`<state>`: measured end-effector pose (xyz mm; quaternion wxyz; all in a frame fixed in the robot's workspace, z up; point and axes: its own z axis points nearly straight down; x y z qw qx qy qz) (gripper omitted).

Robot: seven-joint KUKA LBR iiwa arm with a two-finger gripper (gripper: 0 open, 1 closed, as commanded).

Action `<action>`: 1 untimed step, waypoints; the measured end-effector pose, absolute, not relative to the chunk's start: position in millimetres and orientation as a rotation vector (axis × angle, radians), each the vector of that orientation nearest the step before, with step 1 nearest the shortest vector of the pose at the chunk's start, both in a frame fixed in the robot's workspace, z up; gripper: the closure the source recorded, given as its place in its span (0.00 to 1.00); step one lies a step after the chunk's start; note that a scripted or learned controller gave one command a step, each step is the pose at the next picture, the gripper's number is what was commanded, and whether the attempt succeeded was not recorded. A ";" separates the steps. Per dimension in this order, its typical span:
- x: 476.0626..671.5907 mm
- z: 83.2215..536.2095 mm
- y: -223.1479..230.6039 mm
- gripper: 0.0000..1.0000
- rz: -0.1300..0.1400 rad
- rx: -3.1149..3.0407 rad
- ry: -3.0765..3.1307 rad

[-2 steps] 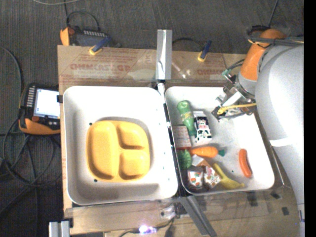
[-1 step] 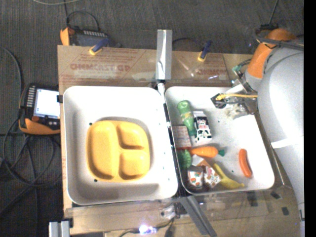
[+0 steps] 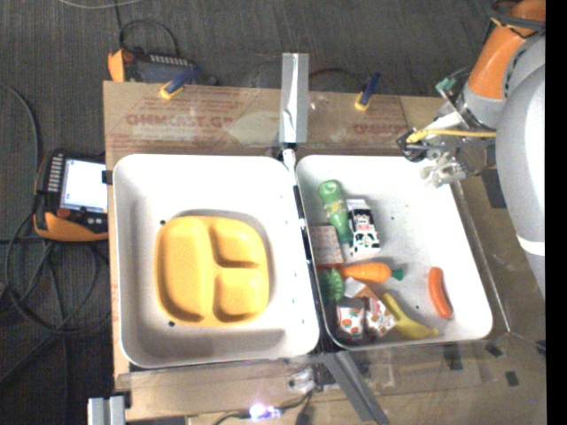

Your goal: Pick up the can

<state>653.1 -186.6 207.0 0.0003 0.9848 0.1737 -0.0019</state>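
What looks like the can (image 3: pixel 324 243), with a grey and red label, lies on its side against the left wall of the right bin (image 3: pixel 469 237). It sits between a green bottle (image 3: pixel 333 204) and a small green item (image 3: pixel 330 284). My gripper (image 3: pixel 432 160) hangs over the bin's far right corner, well away from the can, up and to its right. Nothing is visibly held in it.
The right bin also holds a cow-patterned carton (image 3: pixel 361 228), a carrot (image 3: pixel 368 273), a red sausage (image 3: pixel 439 292), a banana (image 3: pixel 408 323) and a strawberry carton (image 3: pixel 353 318). A yellow divided tray (image 3: pixel 213 266) lies in the left bin (image 3: pixel 133 237).
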 end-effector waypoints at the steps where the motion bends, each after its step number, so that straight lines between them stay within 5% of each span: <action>1: 622.3 114.7 -206.0 1.00 -0.010 3.087 0.591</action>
